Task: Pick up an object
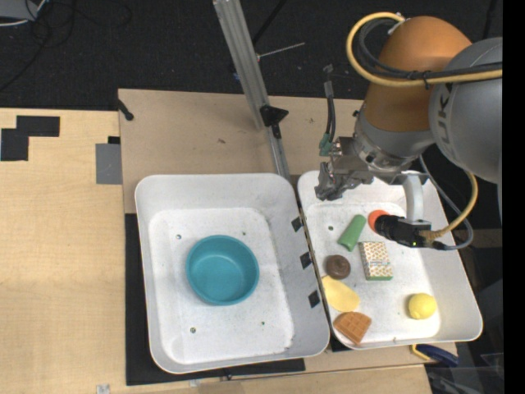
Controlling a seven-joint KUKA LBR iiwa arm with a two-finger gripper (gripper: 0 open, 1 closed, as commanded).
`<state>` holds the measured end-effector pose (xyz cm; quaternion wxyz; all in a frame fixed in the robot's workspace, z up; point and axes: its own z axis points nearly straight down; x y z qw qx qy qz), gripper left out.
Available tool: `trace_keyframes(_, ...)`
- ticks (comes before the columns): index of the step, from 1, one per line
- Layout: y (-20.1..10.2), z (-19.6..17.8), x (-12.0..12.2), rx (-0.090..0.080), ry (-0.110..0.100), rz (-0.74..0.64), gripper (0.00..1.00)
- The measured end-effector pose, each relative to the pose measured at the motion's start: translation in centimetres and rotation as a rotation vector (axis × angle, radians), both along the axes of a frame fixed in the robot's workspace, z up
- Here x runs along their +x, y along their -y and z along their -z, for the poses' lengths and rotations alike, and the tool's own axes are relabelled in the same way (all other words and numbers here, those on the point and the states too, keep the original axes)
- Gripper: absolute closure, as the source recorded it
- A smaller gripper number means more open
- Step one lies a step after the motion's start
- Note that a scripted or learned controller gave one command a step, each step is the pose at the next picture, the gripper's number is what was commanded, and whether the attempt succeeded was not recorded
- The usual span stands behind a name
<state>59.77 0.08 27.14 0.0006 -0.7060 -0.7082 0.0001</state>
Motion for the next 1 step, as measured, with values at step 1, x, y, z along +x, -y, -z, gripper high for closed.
trace_keyframes(1, -4.15, 1.30, 1.50, 0.000, -0.001, 0.001, 1.00)
